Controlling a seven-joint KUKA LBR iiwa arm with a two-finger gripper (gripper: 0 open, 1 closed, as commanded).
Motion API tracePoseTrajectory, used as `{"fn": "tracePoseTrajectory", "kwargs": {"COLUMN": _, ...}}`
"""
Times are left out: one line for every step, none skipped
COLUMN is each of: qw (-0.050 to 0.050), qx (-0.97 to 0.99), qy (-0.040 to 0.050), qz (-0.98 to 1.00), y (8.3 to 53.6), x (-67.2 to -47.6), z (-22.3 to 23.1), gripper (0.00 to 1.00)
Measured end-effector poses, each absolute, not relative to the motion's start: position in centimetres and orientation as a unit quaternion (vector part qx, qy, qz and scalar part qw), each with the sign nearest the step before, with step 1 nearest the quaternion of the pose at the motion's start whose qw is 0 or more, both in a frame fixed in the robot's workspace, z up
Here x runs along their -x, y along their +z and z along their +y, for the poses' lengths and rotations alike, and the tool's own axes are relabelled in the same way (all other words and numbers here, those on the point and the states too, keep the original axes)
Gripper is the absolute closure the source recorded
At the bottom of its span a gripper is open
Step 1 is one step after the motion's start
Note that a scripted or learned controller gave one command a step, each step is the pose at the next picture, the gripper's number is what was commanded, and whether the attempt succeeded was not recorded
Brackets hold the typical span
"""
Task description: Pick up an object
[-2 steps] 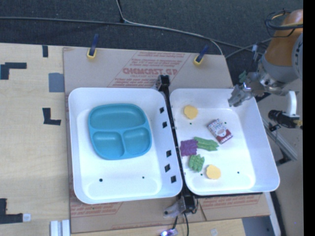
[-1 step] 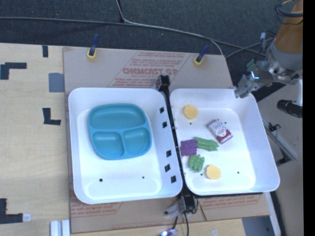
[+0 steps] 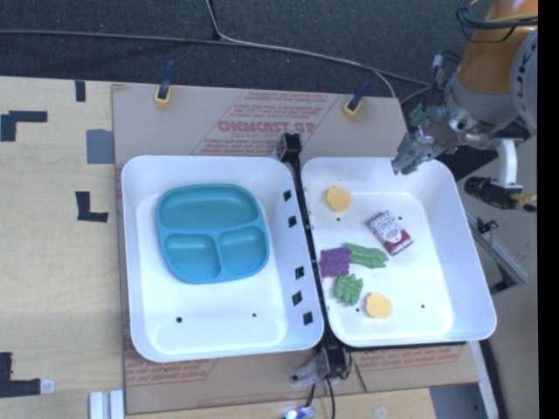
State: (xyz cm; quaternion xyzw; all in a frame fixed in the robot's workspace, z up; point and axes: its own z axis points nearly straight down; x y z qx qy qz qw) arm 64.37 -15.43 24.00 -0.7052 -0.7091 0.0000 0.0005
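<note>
The right white bin [image 3: 437, 321] holds several small things: a yellow round piece [image 3: 339, 199], a red and white packet [image 3: 389, 232], a purple piece [image 3: 333, 261], a green strip [image 3: 367, 255], a green ridged piece [image 3: 348, 288] and a yellow disc [image 3: 377, 305]. My gripper [image 3: 409, 160] hangs over the far right corner of that bin, above its rim. It is well apart from all the objects, and nothing shows between its fingers.
The left white bin [image 3: 140, 321] holds a blue divided plate [image 3: 212, 231]. Both bins rest on a cardboard sheet [image 3: 262, 120] held by two yellow clamps [image 3: 162, 92]. A black cable [image 3: 262, 42] runs across the back. Black clips join the bins along the middle divider [image 3: 299, 234].
</note>
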Motion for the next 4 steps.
{"fn": "tracePoseTrajectory", "kwargs": {"qw": 0.001, "qx": 0.705, "qy": -0.0001, "qz": -0.709, "y": 24.5, "x": -63.1, "z": -10.9, "gripper": 1.00}}
{"fn": "tracePoseTrajectory", "kwargs": {"qw": 0.001, "qx": 0.705, "qy": 0.0006, "qz": -0.709, "y": 23.7, "x": -62.3, "z": -6.5, "gripper": 1.00}}
{"fn": "tracePoseTrajectory", "kwargs": {"qw": 0.002, "qx": 0.705, "qy": 0.0000, "qz": -0.710, "y": 24.3, "x": -61.4, "z": -0.9, "gripper": 1.00}}
{"fn": "tracePoseTrajectory", "kwargs": {"qw": 0.002, "qx": 0.704, "qy": 0.0001, "qz": -0.710, "y": 24.9, "x": -60.0, "z": 4.6, "gripper": 1.00}}
